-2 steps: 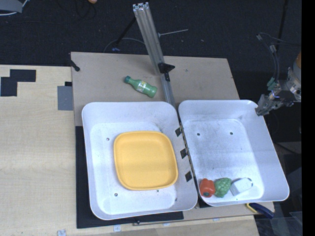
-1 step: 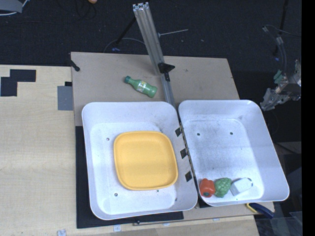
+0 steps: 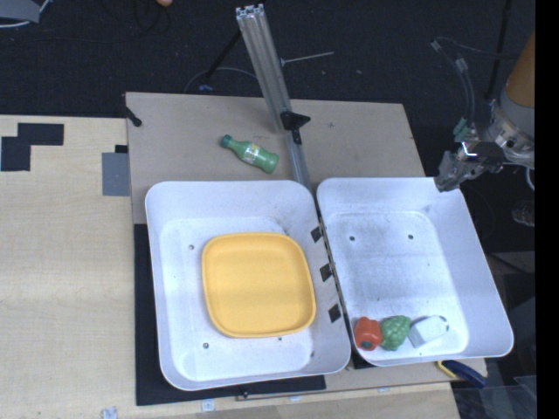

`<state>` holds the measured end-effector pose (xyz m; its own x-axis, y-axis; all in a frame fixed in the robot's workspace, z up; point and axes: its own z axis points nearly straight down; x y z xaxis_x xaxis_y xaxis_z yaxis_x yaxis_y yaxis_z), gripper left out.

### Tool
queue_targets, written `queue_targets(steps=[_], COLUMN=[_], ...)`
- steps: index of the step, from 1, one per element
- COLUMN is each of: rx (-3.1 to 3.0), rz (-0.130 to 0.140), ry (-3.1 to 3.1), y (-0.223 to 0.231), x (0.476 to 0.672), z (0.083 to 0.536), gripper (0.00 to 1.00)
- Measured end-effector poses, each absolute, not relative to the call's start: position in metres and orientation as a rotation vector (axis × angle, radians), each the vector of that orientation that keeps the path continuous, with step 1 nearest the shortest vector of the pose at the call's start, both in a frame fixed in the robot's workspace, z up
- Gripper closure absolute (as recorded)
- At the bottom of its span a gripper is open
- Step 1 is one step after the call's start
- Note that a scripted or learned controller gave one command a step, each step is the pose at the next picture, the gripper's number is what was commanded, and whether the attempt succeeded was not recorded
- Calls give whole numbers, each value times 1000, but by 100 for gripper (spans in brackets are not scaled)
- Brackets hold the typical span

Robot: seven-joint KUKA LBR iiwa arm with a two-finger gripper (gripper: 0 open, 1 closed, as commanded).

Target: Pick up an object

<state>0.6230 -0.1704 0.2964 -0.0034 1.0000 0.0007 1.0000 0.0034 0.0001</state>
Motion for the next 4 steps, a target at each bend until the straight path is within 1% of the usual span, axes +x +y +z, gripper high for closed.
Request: queue_targets(steps=[1,2,3,4], rx=[-2217,-2217,-2216,-2216], rz=[1,0,1,0], ry=[-2223,-2224,-2223,-2224], y=[-128,-79,-26,31], x=[631,629,640,642], z=[279,273,252,249], gripper=[100,100,100,100])
